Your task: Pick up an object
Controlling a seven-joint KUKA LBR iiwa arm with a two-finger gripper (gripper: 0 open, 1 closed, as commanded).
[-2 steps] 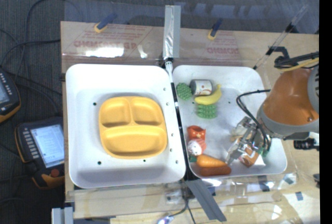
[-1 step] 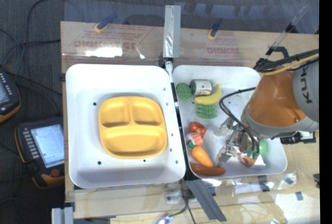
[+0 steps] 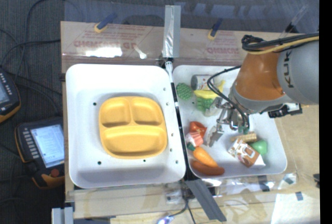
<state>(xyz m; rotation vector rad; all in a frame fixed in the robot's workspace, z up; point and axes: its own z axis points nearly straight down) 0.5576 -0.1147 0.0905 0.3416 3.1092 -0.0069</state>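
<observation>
My gripper (image 3: 227,132) hangs low over the middle of the right bin (image 3: 277,163), under the orange-banded wrist, and stands open with only bare bin floor showing between its fingers. One fingertip (image 3: 212,139) points down-left toward a red toy fruit (image 3: 197,127) and a red-and-white piece (image 3: 193,139). The other finger (image 3: 244,126) is just above a tan piece (image 3: 249,137), a brown-and-white carton (image 3: 243,153) and a green toy (image 3: 260,146). An orange carrot (image 3: 202,155) lies at the bin's front left.
At the right bin's back left sit a grey can (image 3: 199,81), a green leafy toy (image 3: 183,92) and a yellow corn piece (image 3: 205,95). The left bin (image 3: 83,88) holds a yellow divided plate (image 3: 133,126). Black cables loop around the wrist.
</observation>
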